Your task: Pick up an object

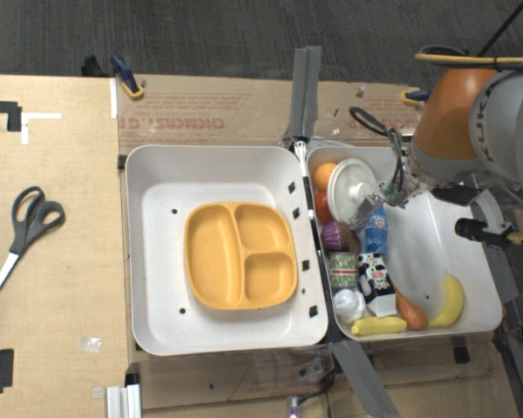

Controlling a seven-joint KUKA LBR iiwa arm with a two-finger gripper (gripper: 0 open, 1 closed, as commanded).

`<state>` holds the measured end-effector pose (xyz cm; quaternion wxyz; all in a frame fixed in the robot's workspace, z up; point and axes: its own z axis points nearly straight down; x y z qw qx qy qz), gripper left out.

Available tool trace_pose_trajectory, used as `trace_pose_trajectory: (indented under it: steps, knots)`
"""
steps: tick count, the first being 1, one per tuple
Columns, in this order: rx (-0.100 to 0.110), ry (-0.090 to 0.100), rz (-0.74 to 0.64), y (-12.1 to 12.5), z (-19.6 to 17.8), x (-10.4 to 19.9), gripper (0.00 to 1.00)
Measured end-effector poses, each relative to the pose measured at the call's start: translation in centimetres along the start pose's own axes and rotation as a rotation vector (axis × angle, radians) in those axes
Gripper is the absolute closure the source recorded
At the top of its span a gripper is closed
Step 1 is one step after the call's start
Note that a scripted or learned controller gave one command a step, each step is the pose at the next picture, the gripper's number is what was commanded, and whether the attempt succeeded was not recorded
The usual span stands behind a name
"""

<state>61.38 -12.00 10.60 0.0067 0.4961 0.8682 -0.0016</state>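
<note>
Claw (385,192) grip unclear, over right bin (436,233); banana (447,302) upright-diagonal, long axis near-vertical.

Plywood bench (52,320), dark floor (200,16)

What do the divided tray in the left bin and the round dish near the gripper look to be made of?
Divided tray: probably moulded plastic, matte yellow-orange, judging by its even colour, soft rounded rims and lack of glare. Round dish: likely metal, maybe steel, going by its silvery, shiny surface with bright highlights; metallised plastic can't be ruled out. It sits among the clutter in the right bin.
</note>
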Motion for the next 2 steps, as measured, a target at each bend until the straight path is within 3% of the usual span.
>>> trace_pose_trajectory:
  steps: [1, 2]
  knots:
    - [0.002, -0.004, -0.001, -0.1, -0.9, -0.2, 1.0]
    - [0.003, 0.01, 0.026, 7.1, -11.0, 2.9, 1.0]
